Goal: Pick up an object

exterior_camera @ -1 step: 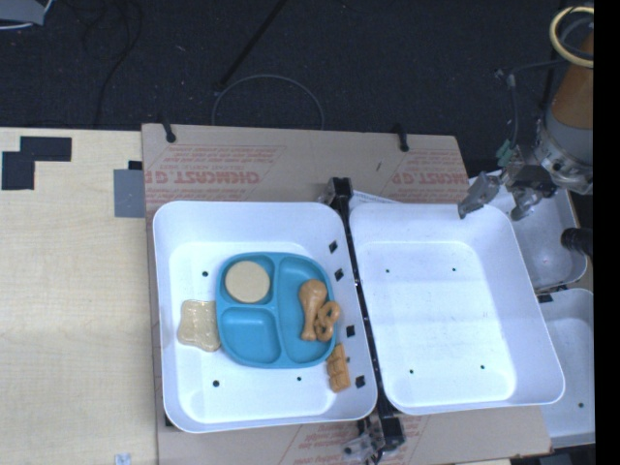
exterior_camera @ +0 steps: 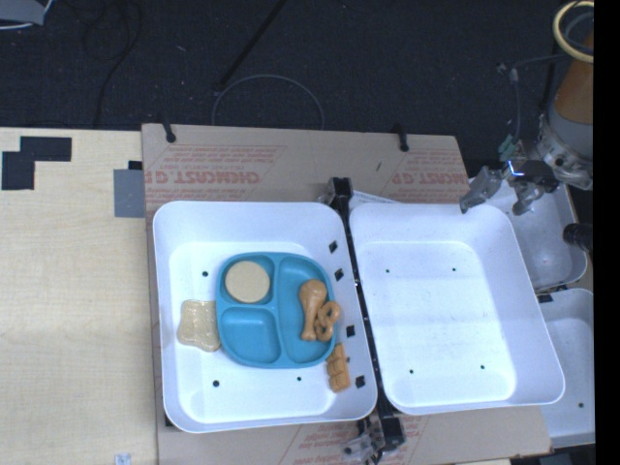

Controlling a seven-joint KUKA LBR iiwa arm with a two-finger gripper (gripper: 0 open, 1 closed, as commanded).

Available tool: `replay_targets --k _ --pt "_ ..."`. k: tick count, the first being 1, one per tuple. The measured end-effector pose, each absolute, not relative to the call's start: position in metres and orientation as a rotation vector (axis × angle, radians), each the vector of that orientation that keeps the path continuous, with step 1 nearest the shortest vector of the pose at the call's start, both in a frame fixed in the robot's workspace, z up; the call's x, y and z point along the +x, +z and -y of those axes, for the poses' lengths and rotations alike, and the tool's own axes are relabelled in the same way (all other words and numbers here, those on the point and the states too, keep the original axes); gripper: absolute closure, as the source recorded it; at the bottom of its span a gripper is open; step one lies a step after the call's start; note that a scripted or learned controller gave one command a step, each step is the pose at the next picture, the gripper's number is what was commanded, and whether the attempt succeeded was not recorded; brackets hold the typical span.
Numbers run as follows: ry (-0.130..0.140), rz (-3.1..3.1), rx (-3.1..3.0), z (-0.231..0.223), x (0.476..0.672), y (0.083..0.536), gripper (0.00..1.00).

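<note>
In the left bin [exterior_camera: 184,231] lies a blue divided plate [exterior_camera: 254,342]. It carries a round tan disc [exterior_camera: 246,281] and a brown twisted pretzel-like piece [exterior_camera: 317,310]. A pale beige slab [exterior_camera: 199,325] rests against the plate's left edge. A small orange-brown piece [exterior_camera: 337,367] lies off the plate's lower right corner. My gripper [exterior_camera: 495,200] hangs open above the far right corner of the right bin [exterior_camera: 446,260], with nothing between its fingers and far from all the objects.
The arm [exterior_camera: 572,105] comes in at the upper right, above the bench's edge. A raised black divider [exterior_camera: 351,289] separates the two bins. Cardboard [exterior_camera: 291,168] lies under the bins, and a light wooden surface [exterior_camera: 68,298] stretches to the left.
</note>
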State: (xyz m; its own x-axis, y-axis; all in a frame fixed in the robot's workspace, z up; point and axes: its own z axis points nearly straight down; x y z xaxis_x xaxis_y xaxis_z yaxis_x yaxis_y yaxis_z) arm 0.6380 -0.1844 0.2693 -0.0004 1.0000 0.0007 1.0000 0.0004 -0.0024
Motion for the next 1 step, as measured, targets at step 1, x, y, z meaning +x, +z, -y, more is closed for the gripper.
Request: replay_targets --k 1 --pt "0.006 2.218 -2.216 0.1758 0.6338 0.2199 0.00"
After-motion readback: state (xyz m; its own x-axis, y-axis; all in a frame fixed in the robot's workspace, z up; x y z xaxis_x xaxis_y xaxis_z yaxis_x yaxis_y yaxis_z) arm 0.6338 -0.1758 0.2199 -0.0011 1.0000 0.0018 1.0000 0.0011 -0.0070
